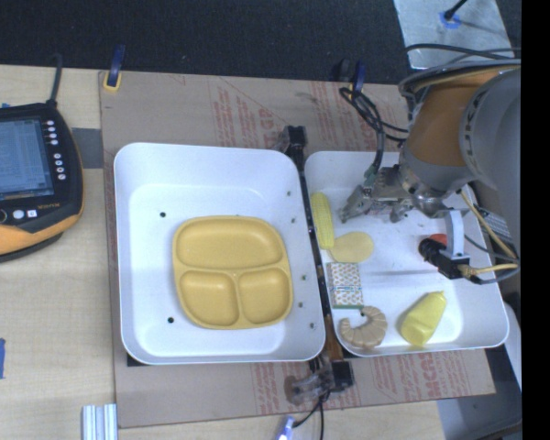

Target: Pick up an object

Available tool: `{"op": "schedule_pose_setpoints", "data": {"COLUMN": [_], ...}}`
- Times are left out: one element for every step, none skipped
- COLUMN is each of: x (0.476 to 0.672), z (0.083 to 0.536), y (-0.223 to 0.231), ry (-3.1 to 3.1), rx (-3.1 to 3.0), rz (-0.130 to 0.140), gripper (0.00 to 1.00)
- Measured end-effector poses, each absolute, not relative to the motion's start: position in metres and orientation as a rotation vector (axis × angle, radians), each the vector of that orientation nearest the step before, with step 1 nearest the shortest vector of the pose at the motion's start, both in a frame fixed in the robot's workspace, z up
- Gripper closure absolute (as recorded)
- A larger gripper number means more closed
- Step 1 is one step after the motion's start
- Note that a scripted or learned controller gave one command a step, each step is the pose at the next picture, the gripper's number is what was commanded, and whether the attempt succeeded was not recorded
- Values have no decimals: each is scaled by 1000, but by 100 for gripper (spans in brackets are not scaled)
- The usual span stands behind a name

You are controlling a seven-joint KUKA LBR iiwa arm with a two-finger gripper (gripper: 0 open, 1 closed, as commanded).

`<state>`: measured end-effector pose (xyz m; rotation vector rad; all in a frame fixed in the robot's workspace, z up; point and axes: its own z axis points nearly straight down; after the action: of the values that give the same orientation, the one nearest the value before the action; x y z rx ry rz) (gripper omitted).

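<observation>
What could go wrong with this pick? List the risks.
1. The items in the right bin are crowded: the patterned packet, pale disc and croissant-shaped piece lie close together, so a grasp might nudge or catch a neighbour.
2. The gripper hangs near the yellow strip by the bin wall, which could block a clean grasp.

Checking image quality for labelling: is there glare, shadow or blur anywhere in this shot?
Camera view: the left bin is bright, nearly washed out at its rim; the yellow tray throws a soft shadow; the gripper area is slightly soft, detail hard to read.
</observation>
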<state>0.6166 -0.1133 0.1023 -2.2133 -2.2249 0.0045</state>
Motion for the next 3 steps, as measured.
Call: {"op": "schedule_pose_setpoints", "data": {"x": [648, 656, 657], "z": [88, 92, 166], "y": [-125, -136, -162], "ry": [-2191, -2221, -2225], "rx": [-2198, -2217, -2218], "rz": [40, 3, 1], "gripper": [0, 0, 0]}}
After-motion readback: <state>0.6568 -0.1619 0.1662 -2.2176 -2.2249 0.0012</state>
